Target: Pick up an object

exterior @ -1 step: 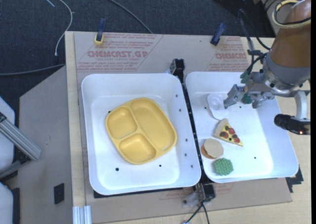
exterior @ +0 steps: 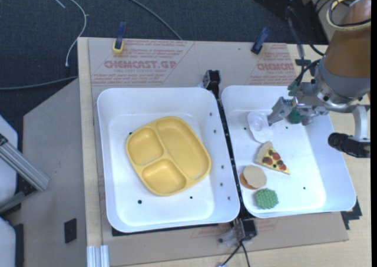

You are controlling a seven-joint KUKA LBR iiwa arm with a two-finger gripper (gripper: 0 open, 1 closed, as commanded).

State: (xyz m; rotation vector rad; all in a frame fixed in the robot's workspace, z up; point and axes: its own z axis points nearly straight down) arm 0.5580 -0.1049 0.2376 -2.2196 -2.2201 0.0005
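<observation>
Toy food pieces lie in the right-hand shallow white bin: a wedge-shaped pizza slice toy with red dots near the bin's middle, a round tan bun-like disc just below and to its left, and a bumpy green broccoli-like ball just beneath the disc, close to the bin's near wall. A small clear plastic cup-like piece rests nearer the bin's far left, above the pizza slice. The grey arm with its orange upper section reaches in from the right, and its two-finger gripper hangs over the bin's upper part, just beside the clear piece; whether the claw is apart or together cannot be told at this angle, and nothing is seen between its tips. In the left-hand white bin, a yellow three-compartment plastic tray sits tilted near the centre. Both bins rest on a brown board printed with red lettering, held by blue clamps.
</observation>
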